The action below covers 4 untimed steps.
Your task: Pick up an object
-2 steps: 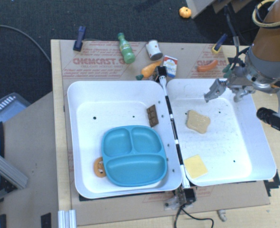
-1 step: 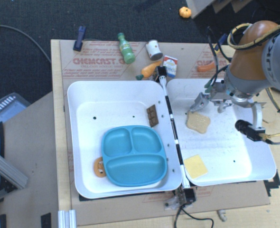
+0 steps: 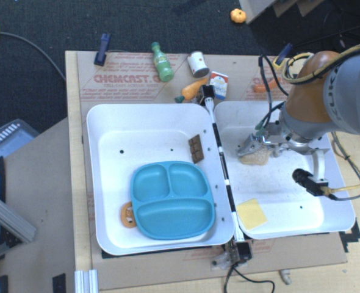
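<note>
**Gripper low over the tan piece in the right bin**

Dark carpet surrounds the bench [image 3: 137,78], a printed board top carrying the two white bins. From my seat the arm [image 3: 332,96], grey with its orange band, is the biggest thing in play, reaching in over the right bin [image 3: 302,221]. Its gripper [image 3: 254,146] sits low in that bin's far half, tips pointed toward the divider between the bins. I cannot tell from this angle whether it is open or shut, nor whether it has anything.

What I judge to be the target is the pale tan, bread-like piece [image 3: 256,157]. It lies right at the tips, just on the near side of them and partly under the metal, its long axis running roughly across the bin, left to right. Whether they touch I cannot say.

Well nearer the camera from the tips lies a yellow cheese slice [image 3: 251,214], flat on the floor of the same bin.

Across the divider, away from the tips, the left bin [image 3: 107,133] holds a blue divided plate [image 3: 171,199], a small brown chocolate bar [image 3: 196,148] and an orange cookie-like piece [image 3: 127,215] tucked at the plate's edge.
</note>
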### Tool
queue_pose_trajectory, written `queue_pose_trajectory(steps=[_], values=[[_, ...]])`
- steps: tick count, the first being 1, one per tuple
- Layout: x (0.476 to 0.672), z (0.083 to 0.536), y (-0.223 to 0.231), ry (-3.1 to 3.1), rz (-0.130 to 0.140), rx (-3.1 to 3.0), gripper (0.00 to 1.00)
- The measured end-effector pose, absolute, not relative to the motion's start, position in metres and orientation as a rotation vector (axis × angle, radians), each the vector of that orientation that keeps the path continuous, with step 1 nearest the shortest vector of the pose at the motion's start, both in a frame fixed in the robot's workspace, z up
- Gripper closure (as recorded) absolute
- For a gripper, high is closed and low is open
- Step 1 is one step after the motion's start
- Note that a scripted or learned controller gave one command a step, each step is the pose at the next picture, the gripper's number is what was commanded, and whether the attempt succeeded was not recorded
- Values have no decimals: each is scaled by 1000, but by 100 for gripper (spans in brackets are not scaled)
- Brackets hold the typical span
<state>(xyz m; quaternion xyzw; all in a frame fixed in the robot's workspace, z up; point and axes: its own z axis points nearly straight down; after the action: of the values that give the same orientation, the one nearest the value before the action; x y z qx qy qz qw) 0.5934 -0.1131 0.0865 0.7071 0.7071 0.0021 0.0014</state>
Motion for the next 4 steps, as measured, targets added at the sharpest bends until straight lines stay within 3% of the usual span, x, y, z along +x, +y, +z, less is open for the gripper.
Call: queue_pose_trajectory(steps=[2, 3, 4], values=[[580, 85, -119, 2222, -2, 2224, 0], [640, 85, -118, 2221, 1, 2220, 0], [618, 85, -99, 2223, -1, 2222, 0]])
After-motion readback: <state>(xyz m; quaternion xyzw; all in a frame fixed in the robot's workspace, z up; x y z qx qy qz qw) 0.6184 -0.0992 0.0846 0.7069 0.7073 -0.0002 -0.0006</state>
